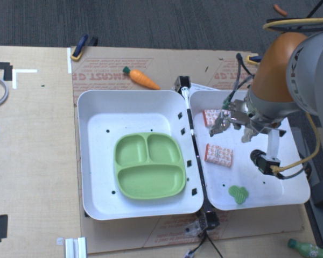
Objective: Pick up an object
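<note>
My gripper (232,131) hangs over the right bin (290,192), near its back half, with its fingers spread open and nothing between them. A red and white patterned packet (218,155) lies flat on the bin floor just below and left of the fingertips. A second packet of the same kind (210,116) lies at the back left of the bin, partly hidden by the gripper's left finger. Near the front edge of this bin lies a small green leafy toy (238,193).
The left bin (97,117) holds a green divided plate (149,165). A toy carrot (141,78) lies on the cardboard behind the bins. A black fitting on a yellow cable (262,162) hangs from the arm over the right bin. A green bottle (307,247) lies at the bottom right.
</note>
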You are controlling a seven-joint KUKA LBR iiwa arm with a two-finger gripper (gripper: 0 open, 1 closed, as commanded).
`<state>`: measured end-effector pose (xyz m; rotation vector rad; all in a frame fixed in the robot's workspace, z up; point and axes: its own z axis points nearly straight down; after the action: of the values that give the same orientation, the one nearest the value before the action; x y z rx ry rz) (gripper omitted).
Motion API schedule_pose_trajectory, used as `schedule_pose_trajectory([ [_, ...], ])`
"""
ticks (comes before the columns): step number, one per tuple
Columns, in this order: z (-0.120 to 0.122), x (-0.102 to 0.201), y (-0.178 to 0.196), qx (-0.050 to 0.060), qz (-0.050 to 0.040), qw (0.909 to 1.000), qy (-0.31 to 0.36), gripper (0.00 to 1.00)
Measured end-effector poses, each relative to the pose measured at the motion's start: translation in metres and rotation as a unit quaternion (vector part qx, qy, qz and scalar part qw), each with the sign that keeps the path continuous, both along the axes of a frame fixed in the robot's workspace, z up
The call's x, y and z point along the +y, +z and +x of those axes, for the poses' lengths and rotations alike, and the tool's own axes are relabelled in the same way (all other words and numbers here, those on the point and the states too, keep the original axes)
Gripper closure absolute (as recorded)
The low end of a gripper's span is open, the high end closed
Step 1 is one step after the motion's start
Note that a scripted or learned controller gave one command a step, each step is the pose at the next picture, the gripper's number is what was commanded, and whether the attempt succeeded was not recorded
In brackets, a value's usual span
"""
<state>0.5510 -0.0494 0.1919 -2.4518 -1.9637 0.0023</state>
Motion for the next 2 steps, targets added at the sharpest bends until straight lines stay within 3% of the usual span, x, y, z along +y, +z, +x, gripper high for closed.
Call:
schedule_pose_trajectory([
  [1, 0.062, 0.034, 0.0, 0.0, -0.0005, 0.9981, 0.061, 0.0],
  [2, 0.058, 0.02, 0.0, 0.0, 0.0, 0.9874, 0.158, 0.0],
])
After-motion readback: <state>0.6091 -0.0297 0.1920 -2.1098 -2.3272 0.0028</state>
